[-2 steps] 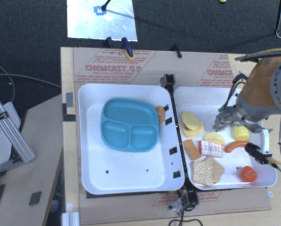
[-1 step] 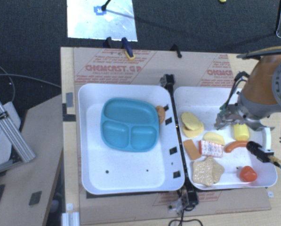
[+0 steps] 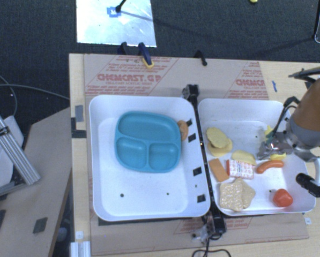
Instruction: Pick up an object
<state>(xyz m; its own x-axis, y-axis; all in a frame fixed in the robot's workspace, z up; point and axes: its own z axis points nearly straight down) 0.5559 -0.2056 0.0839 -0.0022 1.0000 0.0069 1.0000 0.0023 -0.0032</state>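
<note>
Dark carpet lies behind a bench (image 3: 165, 71) with two white bins. On the left, the left bin (image 3: 103, 191) holds a blue tray (image 3: 147, 141). At the right, the right bin (image 3: 240, 108) holds toy food. The gripper (image 3: 268, 149) hangs just above a red sausage (image 3: 269, 166) and yellow piece (image 3: 277, 156). A small tomato (image 3: 282, 197) sits lower right.

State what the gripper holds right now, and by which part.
Cannot be told. The gripper sits low in the right bin, by the yellow piece and sausage.
</note>
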